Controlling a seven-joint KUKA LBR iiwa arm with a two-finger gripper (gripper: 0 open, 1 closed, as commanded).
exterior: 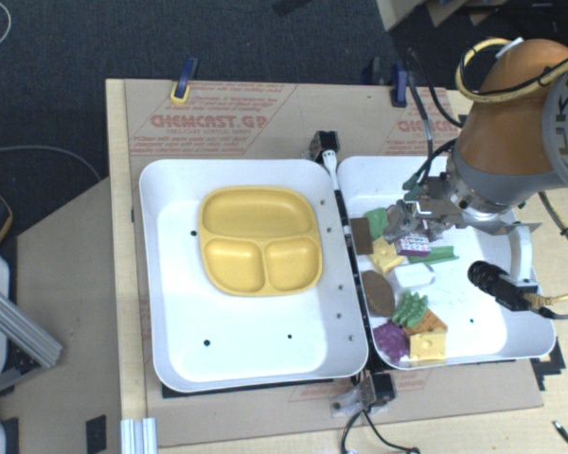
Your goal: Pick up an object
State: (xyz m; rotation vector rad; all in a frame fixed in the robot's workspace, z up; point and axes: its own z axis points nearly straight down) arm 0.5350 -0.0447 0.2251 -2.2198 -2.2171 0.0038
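The end effector hovers low over the heap of small toy foods in the right white bin (its grip state I cannot tell); best to single out one isolated piece.

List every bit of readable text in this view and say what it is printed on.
"CHEMCAST GP" in red, on the brown board under the bins, behind the left bin.
The same red print repeats on the board behind the right bin; partly covered, unreadable.
Smaller lines beneath: too blurred.
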